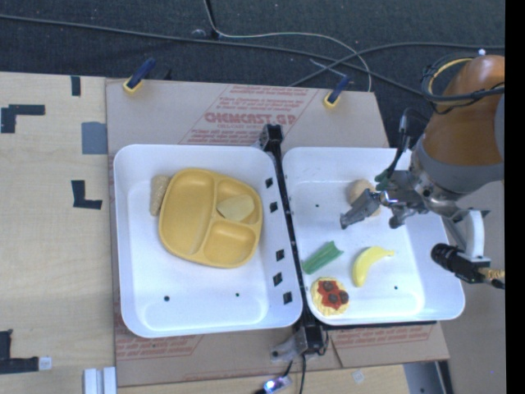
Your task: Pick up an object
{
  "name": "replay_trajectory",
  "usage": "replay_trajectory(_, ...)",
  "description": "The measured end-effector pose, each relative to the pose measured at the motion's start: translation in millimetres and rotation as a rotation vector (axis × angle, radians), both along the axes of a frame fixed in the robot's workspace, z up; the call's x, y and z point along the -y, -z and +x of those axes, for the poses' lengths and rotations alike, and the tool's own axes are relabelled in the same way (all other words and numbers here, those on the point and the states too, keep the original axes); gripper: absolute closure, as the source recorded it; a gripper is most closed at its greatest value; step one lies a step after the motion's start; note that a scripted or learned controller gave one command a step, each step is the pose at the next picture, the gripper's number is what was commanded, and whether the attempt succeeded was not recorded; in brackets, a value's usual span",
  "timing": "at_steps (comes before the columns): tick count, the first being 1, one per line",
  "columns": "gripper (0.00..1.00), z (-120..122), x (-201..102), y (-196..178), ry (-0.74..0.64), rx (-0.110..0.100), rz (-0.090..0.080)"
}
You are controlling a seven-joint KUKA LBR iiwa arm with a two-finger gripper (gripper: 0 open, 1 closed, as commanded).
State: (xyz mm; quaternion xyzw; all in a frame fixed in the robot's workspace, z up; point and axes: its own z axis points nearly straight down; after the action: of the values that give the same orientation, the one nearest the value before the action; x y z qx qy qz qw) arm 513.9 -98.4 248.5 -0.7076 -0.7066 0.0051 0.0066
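The right bin holds a beige lump at its back, a green pod, a yellow banana and a red-and-yellow round piece at the front. My gripper hovers over the middle of this bin, just right of and in front of the beige lump. Its two dark fingers stand apart, one pointing left-down and the other to its right. Nothing sits between them. The banana lies a little in front of the gripper.
The left bin carries a yellow divided plate with a pale slice in one compartment and a tan bread piece at its left edge. A black divider separates the bins. Cables run behind the bench.
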Motion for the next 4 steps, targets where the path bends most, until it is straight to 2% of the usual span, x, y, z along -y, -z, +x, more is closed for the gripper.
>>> replay_trajectory(1, 0.00, 2, 0, -5, -0.004, 0.011, -0.001)
replay_trajectory(2, 0.00, -6, 7, 50, -0.001, 0.005, -0.001)
replay_trajectory(3, 0.00, -8, -2, 114, -0.003, 0.004, 0.000)
replay_trajectory(4, 0.00, -9, -1, 167, 0.000, 0.013, -0.002)
